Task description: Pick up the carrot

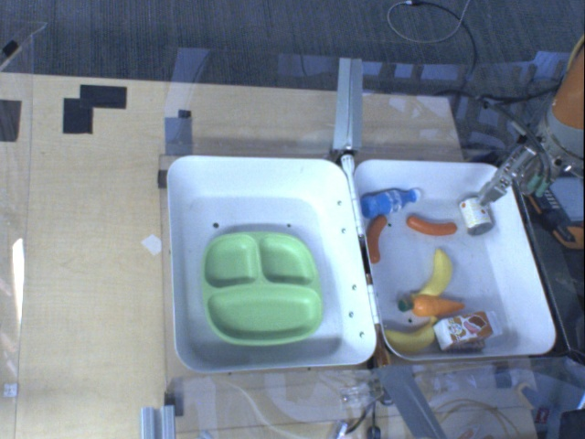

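Note:
The carrot [439, 307] is orange with a small green top and lies in the front half of the right bin [539, 323]. It rests between a yellow banana [440, 271] behind it and a second banana [410, 339] in front. The gripper [491, 197] reaches in from the right over the bin's back right corner, well behind and to the right of the carrot. A small white cylinder [475, 216] sits just at its lower tip; whether that is touched or held is unclear.
Also in the right bin are a blue bottle [388, 200], an orange-red sausage [430, 227], a darker red one [375, 237] by the left wall and a small juice carton [464, 330]. The left bin [183, 245] holds a green divided plate [263, 287].

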Motion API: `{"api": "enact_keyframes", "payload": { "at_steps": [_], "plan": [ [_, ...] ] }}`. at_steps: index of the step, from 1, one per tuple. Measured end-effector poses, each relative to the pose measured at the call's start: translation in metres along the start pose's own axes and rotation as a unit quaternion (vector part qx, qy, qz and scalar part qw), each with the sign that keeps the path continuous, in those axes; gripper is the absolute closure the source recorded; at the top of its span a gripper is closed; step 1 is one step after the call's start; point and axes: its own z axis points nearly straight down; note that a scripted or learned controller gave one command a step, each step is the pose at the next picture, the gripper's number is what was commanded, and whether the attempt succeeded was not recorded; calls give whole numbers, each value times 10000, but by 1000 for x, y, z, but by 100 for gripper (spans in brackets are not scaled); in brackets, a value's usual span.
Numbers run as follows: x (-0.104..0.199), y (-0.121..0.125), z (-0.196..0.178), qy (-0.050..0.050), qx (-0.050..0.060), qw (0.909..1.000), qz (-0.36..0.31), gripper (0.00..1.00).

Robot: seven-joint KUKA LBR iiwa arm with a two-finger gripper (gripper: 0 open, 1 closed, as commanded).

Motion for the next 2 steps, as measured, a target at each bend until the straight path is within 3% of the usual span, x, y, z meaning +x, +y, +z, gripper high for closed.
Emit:
{"api": "enact_keyframes", "payload": {
  "at_steps": [1, 2],
  "plan": [
    [12, -11, -129, -29, -7, 9989, -476, 100],
    [0, -1, -3, -7, -7, 9676, -2524, 100]
  ]
}}
